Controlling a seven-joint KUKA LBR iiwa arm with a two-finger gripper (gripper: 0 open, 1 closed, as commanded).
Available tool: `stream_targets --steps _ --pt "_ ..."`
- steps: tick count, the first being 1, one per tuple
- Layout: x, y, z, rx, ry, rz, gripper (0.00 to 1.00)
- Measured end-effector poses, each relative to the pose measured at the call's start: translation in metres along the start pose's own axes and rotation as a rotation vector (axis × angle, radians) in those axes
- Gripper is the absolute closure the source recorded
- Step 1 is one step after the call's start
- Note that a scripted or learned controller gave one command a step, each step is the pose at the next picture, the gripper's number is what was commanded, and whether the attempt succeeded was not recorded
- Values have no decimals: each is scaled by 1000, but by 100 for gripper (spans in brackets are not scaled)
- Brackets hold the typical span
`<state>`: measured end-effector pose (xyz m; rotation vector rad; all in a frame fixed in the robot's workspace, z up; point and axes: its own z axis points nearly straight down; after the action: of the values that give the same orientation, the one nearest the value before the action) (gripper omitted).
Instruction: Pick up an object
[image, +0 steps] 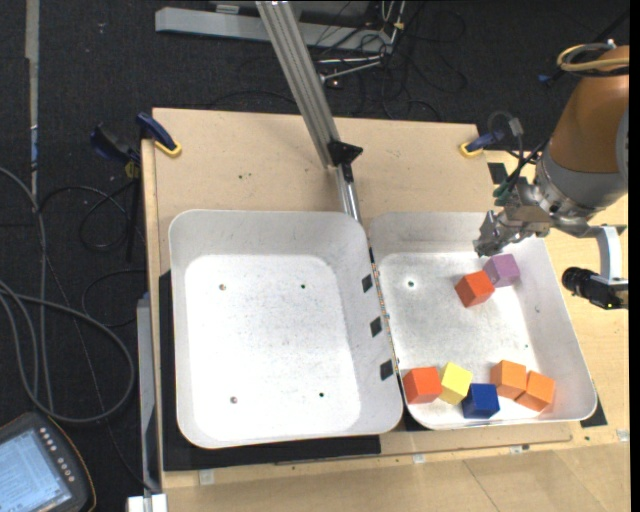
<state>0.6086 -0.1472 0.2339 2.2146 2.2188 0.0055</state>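
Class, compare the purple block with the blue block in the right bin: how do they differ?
The purple block is pale purple; the blue block is deep blue. The purple block lies toward the far side, just below the gripper and touching a red-orange block; the blue block lies near the front rim, beside a yellow block. Both are small cubes in the right bin.

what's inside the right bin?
Right bin holds seven blocks: purple block touching an orange block beneath the gripper; five along the near wall. Anything under the gripper is hidden.

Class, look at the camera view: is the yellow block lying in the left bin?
No, the yellow block lies in the right bin, between an orange block and a blue block.
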Motion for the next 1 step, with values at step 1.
stream_targets --steps 1 --pt "48 -16 9 8 4 -5 100"
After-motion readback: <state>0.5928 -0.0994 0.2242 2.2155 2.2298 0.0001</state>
